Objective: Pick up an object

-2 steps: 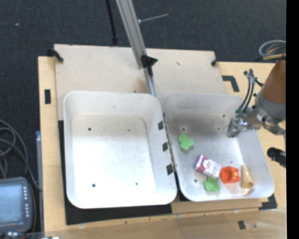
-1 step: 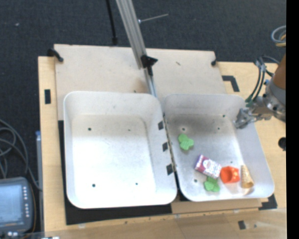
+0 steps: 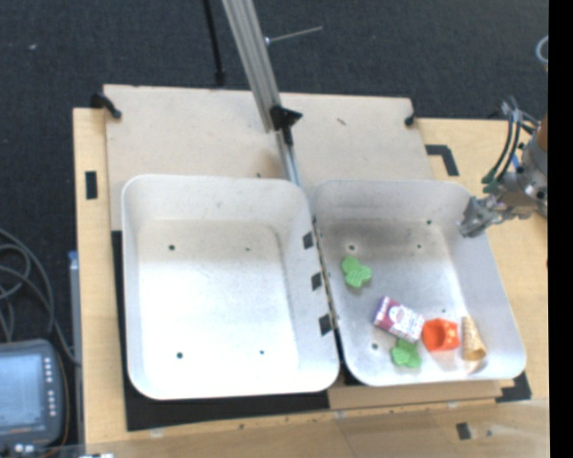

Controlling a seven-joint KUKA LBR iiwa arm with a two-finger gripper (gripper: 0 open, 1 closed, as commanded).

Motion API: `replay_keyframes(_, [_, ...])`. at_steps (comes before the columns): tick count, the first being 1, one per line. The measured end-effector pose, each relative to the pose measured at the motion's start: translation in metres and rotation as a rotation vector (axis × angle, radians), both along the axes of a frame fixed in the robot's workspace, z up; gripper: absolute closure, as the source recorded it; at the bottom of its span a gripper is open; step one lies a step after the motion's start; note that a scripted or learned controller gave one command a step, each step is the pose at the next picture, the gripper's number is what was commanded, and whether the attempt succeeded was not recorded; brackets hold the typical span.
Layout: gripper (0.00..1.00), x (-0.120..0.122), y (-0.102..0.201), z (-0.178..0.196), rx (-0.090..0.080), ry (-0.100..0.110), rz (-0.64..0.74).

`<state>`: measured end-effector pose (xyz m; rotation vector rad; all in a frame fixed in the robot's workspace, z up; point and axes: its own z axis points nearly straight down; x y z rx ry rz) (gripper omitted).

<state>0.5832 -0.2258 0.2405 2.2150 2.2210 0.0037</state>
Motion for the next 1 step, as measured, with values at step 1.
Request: replay_keyframes(1, [1.0,-0.0042,0.0507,-0.0087,0.001,0.004,0.002])
